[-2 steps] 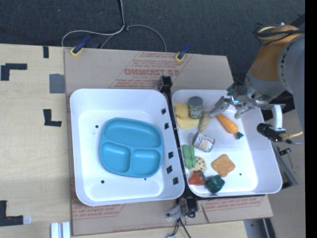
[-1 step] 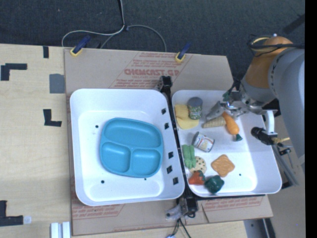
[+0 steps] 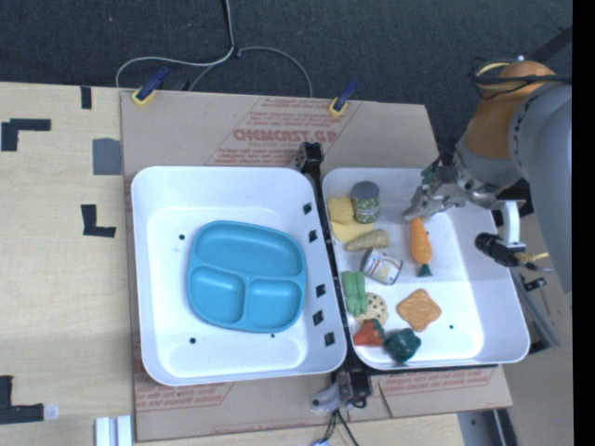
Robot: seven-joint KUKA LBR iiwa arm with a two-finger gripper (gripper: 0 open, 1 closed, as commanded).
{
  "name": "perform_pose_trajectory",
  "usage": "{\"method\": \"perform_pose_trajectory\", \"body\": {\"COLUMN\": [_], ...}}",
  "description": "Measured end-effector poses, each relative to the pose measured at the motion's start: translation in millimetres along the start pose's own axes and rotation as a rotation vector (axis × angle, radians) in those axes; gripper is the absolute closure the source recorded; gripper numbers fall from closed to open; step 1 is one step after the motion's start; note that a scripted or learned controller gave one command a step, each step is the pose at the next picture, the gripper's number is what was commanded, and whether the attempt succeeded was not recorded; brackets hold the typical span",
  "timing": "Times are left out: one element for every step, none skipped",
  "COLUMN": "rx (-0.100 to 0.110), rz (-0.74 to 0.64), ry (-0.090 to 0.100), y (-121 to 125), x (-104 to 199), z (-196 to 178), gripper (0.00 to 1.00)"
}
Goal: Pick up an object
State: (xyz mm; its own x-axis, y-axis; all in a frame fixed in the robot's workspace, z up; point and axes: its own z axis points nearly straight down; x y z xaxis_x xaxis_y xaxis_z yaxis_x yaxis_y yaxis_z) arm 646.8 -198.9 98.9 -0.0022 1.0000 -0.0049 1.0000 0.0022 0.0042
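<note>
My gripper (image 3: pixel 420 208) hangs over the back of the right bin (image 3: pixel 483 333), reaching in from the right. Just in front of its tip lies an orange carrot (image 3: pixel 421 243), lengthwise, with its green end toward the front. Whether the gripper touches the carrot is unclear. Left of the gripper stands a grey-green can (image 3: pixel 365 201), beside a yellow piece (image 3: pixel 340 212) and a tan piece (image 3: pixel 365 240). A small tin (image 3: pixel 381 268) lies near the bin's middle.
Toward the front of the right bin lie a green piece (image 3: pixel 353 291), a spotted cookie (image 3: pixel 375 305), an orange cracker (image 3: pixel 418 309), a red piece (image 3: pixel 368 334) and a dark green piece (image 3: pixel 403 345). The left bin (image 3: pixel 158 203) holds a blue divided plate (image 3: pixel 246 275).
</note>
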Motion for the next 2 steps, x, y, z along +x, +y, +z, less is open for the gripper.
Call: {"method": "perform_pose_trajectory", "body": {"rx": [-0.001,0.01], "rz": [0.003,0.001], "ry": [0.002,0.007], "y": [-59,-125], "x": [37,86], "z": [12,0], "gripper": [1.0,1.0]}}
